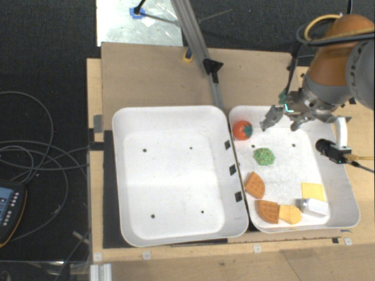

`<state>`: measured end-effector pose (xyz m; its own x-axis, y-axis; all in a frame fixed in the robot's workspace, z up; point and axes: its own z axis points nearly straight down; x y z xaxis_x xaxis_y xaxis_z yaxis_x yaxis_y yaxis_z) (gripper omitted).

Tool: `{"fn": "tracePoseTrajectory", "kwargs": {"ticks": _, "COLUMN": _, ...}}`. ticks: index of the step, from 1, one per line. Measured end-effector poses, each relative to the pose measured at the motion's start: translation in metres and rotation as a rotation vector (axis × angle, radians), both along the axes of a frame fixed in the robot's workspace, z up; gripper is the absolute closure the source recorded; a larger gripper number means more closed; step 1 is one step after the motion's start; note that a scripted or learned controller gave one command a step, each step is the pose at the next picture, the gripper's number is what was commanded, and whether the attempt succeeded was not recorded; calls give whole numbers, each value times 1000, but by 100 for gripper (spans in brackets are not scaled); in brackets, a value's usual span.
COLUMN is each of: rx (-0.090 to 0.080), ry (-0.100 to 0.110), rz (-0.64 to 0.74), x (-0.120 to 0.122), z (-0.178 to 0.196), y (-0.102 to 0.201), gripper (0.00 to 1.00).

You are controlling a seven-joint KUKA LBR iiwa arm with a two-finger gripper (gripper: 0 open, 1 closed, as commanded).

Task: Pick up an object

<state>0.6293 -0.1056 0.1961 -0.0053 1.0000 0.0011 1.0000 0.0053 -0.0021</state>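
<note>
The left bin (170, 174) lies bare white beside the right bin (340, 206), which carries all the loose pieces. The grey arm (343, 57) with its orange band reaches in from the right and hangs over the far end of the right bin. Its gripper (284, 120) has both fingers spread apart with nothing between them, poised above bare floor between the far wall and the items. No object is chosen yet, so the step in hand looks like the approach before a grasp. Nearest lies a red ball (242, 129) by the dividing wall, then a green knobbly ball (264, 156); nearer the front sit a yellow block (313, 190), three waffle-like pieces (269, 211) and a small grey-white piece (310, 206). The next move likely calls for a shift over one ball, a descent, then closing
</note>
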Motion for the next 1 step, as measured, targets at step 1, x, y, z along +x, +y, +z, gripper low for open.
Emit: {"fn": "tracePoseTrajectory", "kwargs": {"ticks": 1, "rx": -1, "ry": -3, "rz": 0, "x": 1, "z": 2, "y": 0, "gripper": 0}}
